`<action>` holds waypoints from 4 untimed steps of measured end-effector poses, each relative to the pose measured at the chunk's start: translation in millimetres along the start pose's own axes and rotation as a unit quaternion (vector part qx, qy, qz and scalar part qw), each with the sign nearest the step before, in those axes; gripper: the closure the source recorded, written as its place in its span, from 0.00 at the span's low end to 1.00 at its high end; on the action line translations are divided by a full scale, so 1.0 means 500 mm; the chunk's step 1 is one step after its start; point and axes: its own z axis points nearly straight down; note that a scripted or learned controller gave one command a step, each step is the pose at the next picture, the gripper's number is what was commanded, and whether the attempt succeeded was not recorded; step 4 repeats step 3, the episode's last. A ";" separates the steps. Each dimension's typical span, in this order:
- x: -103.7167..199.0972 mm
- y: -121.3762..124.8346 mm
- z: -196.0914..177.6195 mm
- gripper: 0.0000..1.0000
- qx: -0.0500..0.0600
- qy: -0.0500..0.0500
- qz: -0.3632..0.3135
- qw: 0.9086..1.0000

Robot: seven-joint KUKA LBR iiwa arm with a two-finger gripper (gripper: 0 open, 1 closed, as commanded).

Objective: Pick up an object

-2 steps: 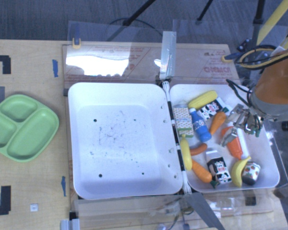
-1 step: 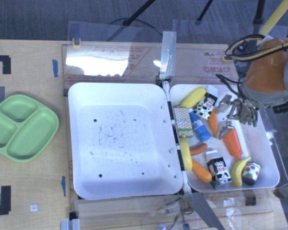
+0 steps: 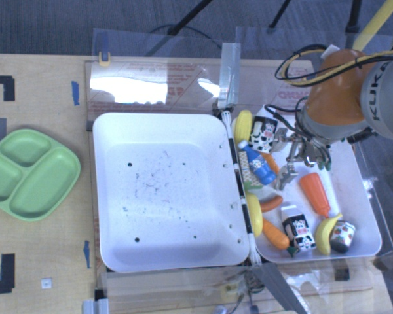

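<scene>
a wooden bench (image 3: 39, 84) holds two shallow white bins side by side, with grey carpet and black stand legs beyond. a green divided plate (image 3: 29, 173) sits at far left. the left bin (image 3: 164, 126) is bare. the right bin (image 3: 367, 205) holds toys: bananas, carrots, a blue bottle (image 3: 262, 167). the gripper (image 3: 301, 165) hangs above them, fingers spread, holding nothing.

Pincer (image 3: 306, 164) over right bin (image 3: 367, 195) of toys, left bin (image 3: 164, 126), green tray (image 3: 29, 173)
</scene>
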 end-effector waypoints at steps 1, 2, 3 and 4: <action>-0.002 0.007 -0.019 1.00 -0.003 -0.002 0.000 1.000; -0.023 -0.055 -0.090 1.00 -0.004 0.002 0.202 0.979; -0.031 -0.121 -0.181 1.00 -0.003 0.003 0.312 0.950; -0.031 -0.121 -0.181 1.00 -0.003 0.003 0.312 0.950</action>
